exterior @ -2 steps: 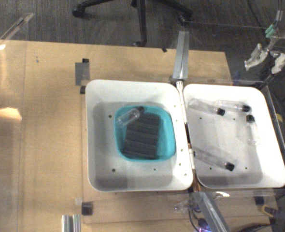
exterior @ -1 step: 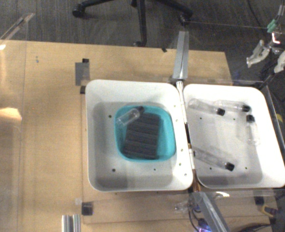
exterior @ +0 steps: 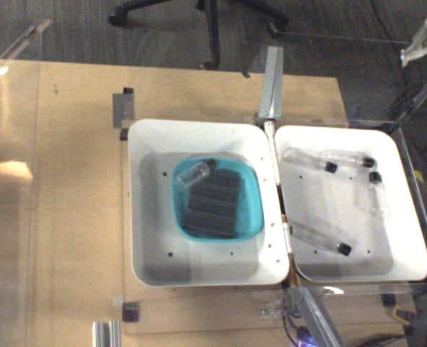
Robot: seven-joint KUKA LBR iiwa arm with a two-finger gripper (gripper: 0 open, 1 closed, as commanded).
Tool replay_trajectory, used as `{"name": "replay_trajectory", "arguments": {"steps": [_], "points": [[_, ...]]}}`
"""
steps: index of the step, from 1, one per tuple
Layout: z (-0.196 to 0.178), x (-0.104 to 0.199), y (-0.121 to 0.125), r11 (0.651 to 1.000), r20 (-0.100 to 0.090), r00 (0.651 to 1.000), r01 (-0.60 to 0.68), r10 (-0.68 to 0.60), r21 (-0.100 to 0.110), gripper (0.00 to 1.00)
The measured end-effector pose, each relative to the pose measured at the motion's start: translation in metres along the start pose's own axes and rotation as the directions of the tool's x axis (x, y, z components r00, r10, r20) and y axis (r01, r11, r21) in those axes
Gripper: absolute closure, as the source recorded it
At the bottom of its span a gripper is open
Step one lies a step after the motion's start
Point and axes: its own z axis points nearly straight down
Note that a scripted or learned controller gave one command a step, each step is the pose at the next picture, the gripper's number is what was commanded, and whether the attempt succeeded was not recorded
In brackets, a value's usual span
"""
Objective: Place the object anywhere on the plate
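Note:
A teal plate (exterior: 250, 208) lies in the left white bin (exterior: 148, 259). A dark ribbed block (exterior: 213, 204) rests on the plate. A clear tube with a dark cap (exterior: 194, 172) lies across the plate's upper left rim, touching the block's corner. In the right white bin (exterior: 409, 259) lie several clear tubes with dark caps: one near the top (exterior: 311, 159), one at the right side (exterior: 375, 190), one toward the front (exterior: 319, 238).
The bins sit side by side on a wooden bench (exterior: 54, 215). A metal bracket (exterior: 271, 85) rises behind the seam between them. An office chair base (exterior: 210, 9) stands on the carpet beyond the bench.

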Motion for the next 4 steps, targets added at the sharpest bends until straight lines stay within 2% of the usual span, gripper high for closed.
{"name": "replay_trajectory", "arguments": {"steps": [2, 4], "points": [[0.0007, -0.0013, -0.0002, 0.973, 0.000, 0.973, -0.233, 0.233, 0.003, 0.00], [0.0018, -0.0041, -0.0032, 0.890, 0.003, 0.890, -0.455, 0.455, 0.006, 0.00]]}}
